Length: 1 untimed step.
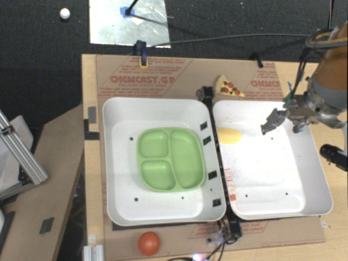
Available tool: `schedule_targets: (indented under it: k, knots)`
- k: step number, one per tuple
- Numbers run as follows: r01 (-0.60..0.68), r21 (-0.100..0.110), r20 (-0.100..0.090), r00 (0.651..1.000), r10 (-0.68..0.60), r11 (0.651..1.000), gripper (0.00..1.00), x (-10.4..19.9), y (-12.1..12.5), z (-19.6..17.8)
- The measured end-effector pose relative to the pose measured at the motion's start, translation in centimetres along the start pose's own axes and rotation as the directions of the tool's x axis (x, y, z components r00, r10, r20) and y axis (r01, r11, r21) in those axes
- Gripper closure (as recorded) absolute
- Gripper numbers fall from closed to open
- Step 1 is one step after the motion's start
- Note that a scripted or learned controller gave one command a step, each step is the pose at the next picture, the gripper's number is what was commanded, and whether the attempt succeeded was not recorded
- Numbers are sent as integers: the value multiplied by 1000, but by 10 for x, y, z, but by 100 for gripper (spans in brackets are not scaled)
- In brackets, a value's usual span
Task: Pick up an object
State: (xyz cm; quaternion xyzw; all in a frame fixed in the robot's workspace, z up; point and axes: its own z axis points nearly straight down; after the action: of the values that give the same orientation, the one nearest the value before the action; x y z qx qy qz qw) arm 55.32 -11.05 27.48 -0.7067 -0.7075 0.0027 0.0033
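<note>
Hand (pixel 283 122) above the right bin (pixel 283 205); finger state cannot be told. Yellow object (pixel 229 136) lies leftward, long axis pointing toward it.

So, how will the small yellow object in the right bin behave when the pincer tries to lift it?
The yellow object looks small and rounded, so it is probably light and may slide or roll on the smooth right bin. It lies near the wall, which could crowd the pincer.

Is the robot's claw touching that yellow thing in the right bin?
Apart. The camera view shows bare white bin floor between the gripper and the yellow object.
</note>
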Motion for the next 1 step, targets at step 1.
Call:
schedule_targets:
  k: [1]
  knots:
    - [2, -10, 1, 1000, -2, 1000, 0, 0, 2, -5]
